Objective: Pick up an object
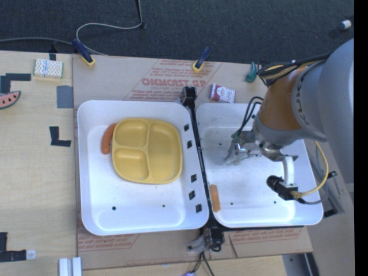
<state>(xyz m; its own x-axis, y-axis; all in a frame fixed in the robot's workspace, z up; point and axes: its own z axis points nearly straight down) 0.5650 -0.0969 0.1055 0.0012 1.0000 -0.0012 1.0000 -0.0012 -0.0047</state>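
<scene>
Overhead, the gripper (234,156) is seen lowered into the right bin (253,214); whether its fingers are spread cannot be told. An orange object (214,196) lies by the divider, a yellow tray (147,150) in the left bin (92,171).

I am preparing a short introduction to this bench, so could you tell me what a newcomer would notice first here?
The eye goes first to the yellow divided plate in the left bin, with an orange carrot-like piece tucked against its left edge. Next comes the grey arm with its orange band, reaching over the right bin, its end effector low near the bin's floor.
</scene>
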